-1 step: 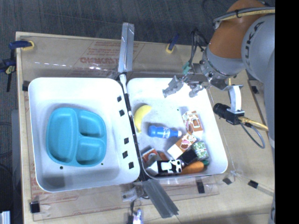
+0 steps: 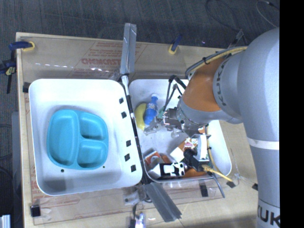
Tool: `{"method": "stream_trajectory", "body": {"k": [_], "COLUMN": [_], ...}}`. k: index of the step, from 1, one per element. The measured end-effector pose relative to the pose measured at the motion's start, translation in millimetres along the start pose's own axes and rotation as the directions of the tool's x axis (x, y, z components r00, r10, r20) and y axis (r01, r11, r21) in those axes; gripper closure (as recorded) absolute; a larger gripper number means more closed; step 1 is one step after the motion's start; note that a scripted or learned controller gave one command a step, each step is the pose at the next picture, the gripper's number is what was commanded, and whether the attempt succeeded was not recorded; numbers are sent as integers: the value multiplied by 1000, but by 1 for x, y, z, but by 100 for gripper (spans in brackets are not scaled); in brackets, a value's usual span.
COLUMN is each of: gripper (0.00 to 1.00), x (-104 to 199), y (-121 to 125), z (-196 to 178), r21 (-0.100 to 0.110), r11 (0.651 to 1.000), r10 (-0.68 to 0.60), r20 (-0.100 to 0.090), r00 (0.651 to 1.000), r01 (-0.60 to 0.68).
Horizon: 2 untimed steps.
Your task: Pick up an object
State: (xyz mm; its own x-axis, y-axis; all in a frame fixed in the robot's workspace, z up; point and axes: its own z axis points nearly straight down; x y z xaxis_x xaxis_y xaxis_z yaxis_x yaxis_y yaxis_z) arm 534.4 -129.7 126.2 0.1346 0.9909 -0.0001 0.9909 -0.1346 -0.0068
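We see the claw low in the right bin, by its left wall, just beside one yellow object and one blue bottle; how it stands we cannot tell. The left bin holds one blue divided tray.

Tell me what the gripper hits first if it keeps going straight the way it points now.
Probably the small blue bottle lying against the rounded yellow object in the right white bin. The gripper points toward them from the right, though depth is hard to judge from above.
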Motion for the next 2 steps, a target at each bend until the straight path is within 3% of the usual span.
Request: {"method": "stream_trajectory", "body": {"k": [1, 2], "gripper": [0, 0], "x": [-21, -13], "y": [-32, 45], "z": [34, 34], "r21": [-7, -4], "r11": [996, 996], "r10": [-88, -84], "r20": [-1, -1], "r00": [996, 996], "r01": [88, 84]}}
